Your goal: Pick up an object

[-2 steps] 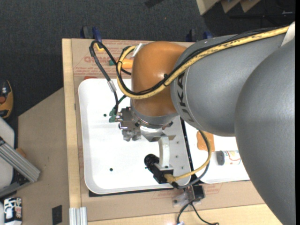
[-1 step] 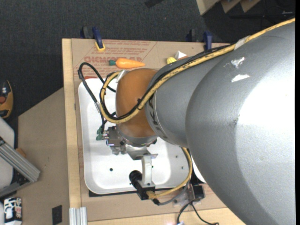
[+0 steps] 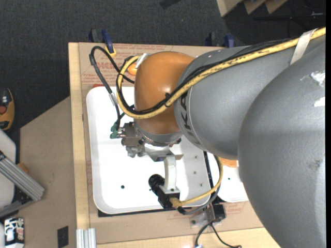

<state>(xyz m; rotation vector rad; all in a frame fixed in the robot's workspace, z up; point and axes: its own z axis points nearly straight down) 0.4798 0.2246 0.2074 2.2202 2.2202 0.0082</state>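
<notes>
One arm (image 3: 232, 102) covers most of the left bin (image 3: 103, 154), wrist low over its middle. Gripper state: cannot tell. An orange object (image 3: 229, 163) peeks out in the right bin (image 3: 232, 190).

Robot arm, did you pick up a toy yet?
Done: the arm has reached over the left bin. In hand: nothing I can see; its orange band and wrist cover whatever lies beneath. Left: grabbing an object and lifting it clear, which this view can't confirm has started.

Arm (image 3: 227, 112) hides end effector, most of right bin (image 3: 232, 187).
</notes>
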